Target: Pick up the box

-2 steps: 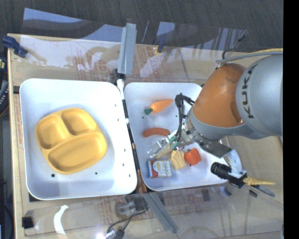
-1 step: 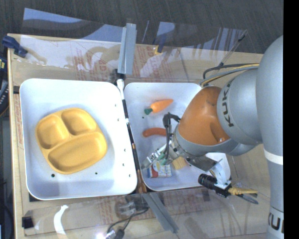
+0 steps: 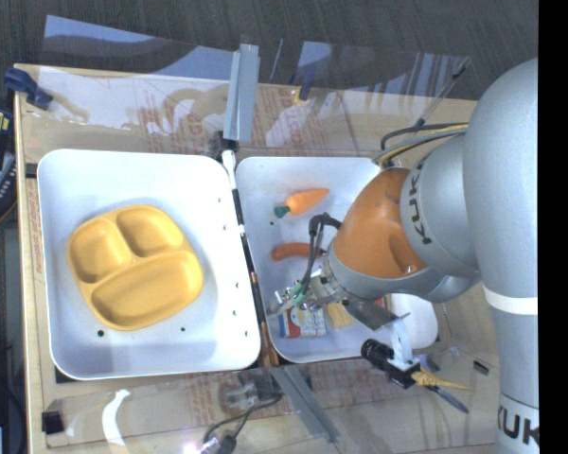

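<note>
I see the hand (image 3: 298, 296) low in the right bin (image 3: 265, 173), just above the box (image 3: 303, 323), which lies flat near the bin's front wall; the arm's bulk hides the grip, so I cannot tell its state. My worry is a miss: a flat box beside the wall may slide or tip. The sausage (image 3: 289, 251) and carrot (image 3: 306, 200) lie near enough to be knocked.

box (image 3: 304, 323) half under the claw (image 3: 308, 296)
</note>
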